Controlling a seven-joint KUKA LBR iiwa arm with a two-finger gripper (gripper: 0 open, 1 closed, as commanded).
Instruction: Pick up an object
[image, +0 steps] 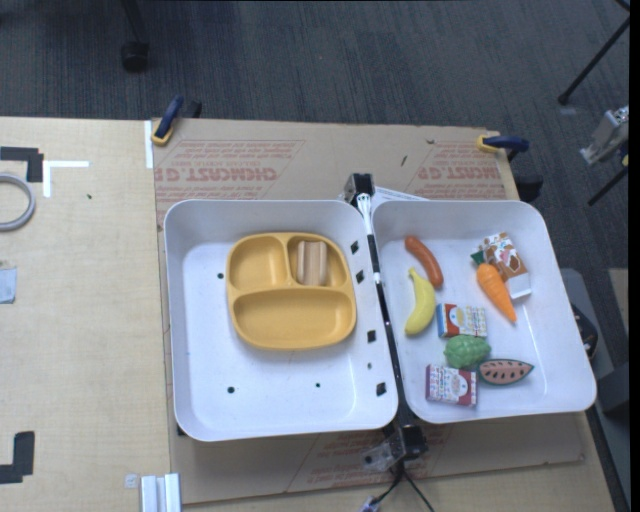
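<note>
Toy food, any piece of which I could lift, lies scattered in the right bin, just across the shared wall from the left bin. Taking the banana as my landmark: a red sausage lies just above it, toward the far rim. A small printed carton sits just to its right, and a green leafy piece lies below that carton, touching or nearly so. Farther below the banana, near the front rim, a second carton lies flat, with a watermelon slice beside it on the right. Well to the right of the banana, a carrot lies at a slant, and a printed box sits close against its upper end. Left of the banana, in the other bin, rests a yellow divided plate with a pale wooden block in its upper right compartment. Both bins sit on cardboard on the worktop. As for my jaws, I cannot tell how they stand.
</note>
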